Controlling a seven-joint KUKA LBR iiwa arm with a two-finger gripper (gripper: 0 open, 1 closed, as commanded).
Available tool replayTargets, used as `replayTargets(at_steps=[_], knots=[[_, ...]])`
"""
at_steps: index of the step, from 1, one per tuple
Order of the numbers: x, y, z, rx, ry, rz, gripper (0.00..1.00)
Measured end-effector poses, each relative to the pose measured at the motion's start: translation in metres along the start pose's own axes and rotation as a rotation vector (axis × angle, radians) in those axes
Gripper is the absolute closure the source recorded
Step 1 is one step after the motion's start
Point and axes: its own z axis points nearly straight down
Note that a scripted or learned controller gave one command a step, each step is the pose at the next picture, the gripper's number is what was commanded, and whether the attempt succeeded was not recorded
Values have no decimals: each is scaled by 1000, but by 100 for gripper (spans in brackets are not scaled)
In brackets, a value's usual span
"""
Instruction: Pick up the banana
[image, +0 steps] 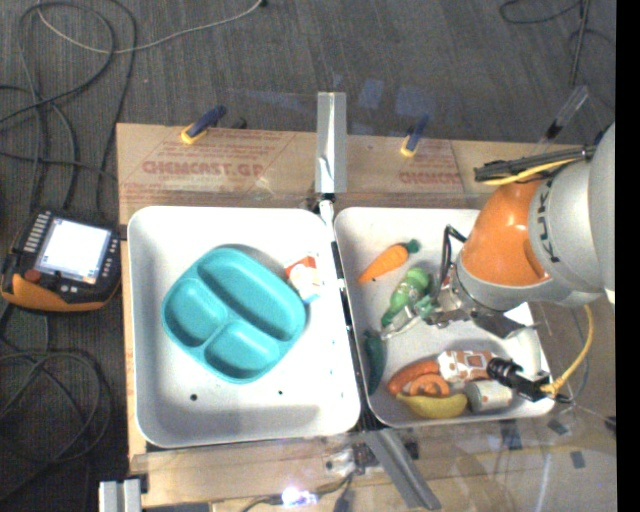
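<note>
The bench is a brown board printed with faded lettering, set on dark grey carpet crossed by loose cables. 2 clamps sit on its far edge, and a metal post rises between the 2 white bins. An orange-edged pendant with a lit screen lies on the floor to the left.

The left bin holds a teal divided tray with a small red-and-white item at its upper right edge.

The banana lies in the right bin, against the near wall — its long axis runs roughly left to right, ends curving up toward the far side. An orange-red piece touches it from above, and a small box sits just beside that. A carrot and a green toy lie farther back.

The tool hangs over the bin's middle, well apart from the banana; I cannot tell whether it is open or closed.
</note>
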Motion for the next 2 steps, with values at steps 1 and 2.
replayTargets(at_steps=[1,2], knots=[[0,26,1,4,2,63,0],[6,-42,-54,9,2,617,0]])
